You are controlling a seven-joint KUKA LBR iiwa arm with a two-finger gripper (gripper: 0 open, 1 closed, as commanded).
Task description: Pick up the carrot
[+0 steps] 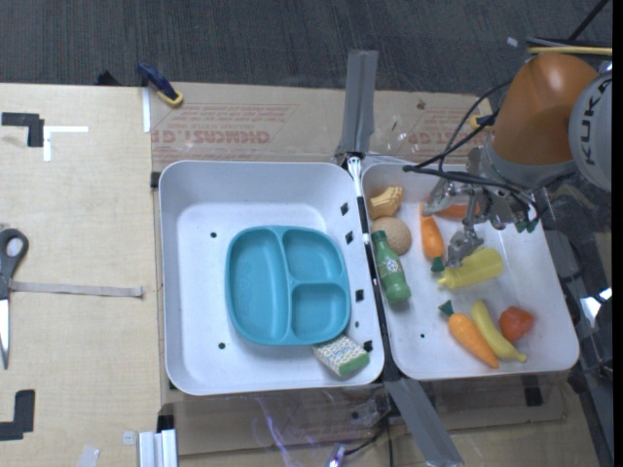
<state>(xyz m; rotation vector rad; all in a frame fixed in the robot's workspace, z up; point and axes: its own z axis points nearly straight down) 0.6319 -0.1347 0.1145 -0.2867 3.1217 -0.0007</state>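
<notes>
Two orange carrot-like pieces lie in the right bin [560,290]. A short carrot [431,237] rests near the bin's upper middle. A longer carrot [472,340] with a green stub lies near the front edge, against a yellow banana [496,332]. My gripper [461,244] hangs under the orange-banded wrist, just right of the short carrot and over the upper end of a yellow corn cob [473,269]. Nothing shows in its grasp.
The right bin also holds a green bottle [392,269], a brown round item [390,233], a tan wedge [386,200] and a red tomato [516,322]. In the left bin [185,261] sit a teal divided plate [289,284] and a sponge [342,356].
</notes>
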